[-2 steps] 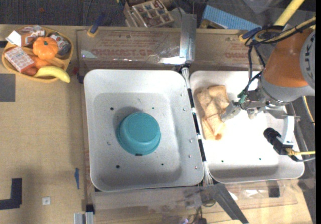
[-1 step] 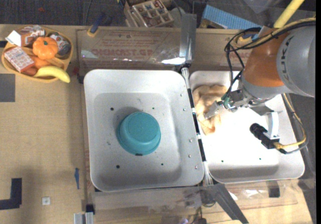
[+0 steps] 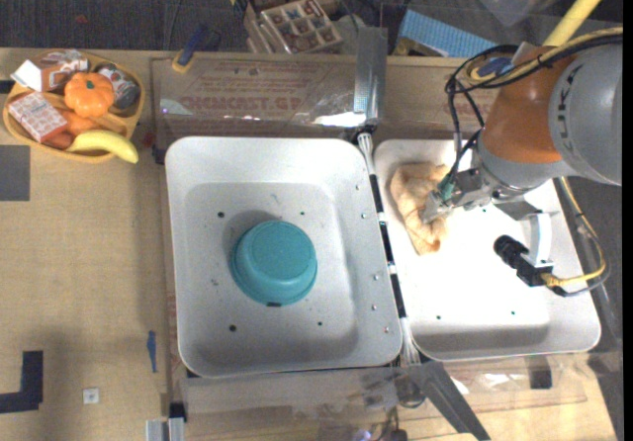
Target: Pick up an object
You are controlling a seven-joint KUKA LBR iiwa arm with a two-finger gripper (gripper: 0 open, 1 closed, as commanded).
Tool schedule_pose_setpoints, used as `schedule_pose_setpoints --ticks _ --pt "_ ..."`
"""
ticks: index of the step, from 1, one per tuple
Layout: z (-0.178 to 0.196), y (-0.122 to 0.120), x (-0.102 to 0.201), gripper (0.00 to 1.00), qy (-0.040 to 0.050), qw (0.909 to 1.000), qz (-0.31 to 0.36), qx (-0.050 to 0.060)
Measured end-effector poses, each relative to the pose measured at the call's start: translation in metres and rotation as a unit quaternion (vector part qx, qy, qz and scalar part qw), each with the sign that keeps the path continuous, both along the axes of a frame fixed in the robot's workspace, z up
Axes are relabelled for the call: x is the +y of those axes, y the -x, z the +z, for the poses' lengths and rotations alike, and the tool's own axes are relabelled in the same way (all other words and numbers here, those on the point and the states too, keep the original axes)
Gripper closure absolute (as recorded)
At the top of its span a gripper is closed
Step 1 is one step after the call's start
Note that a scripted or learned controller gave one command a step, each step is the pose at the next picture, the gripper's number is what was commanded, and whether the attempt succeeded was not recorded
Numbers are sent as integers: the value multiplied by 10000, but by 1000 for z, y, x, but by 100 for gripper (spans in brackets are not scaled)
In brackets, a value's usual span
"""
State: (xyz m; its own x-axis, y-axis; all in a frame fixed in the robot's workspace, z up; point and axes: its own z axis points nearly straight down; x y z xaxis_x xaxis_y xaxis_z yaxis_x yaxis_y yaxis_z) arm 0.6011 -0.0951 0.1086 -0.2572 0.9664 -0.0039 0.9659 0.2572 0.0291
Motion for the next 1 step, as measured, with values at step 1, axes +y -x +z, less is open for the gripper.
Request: schedule_pose_setpoints --ticks 1 --pt "73 -20 14 100 14 9973 -720 161"
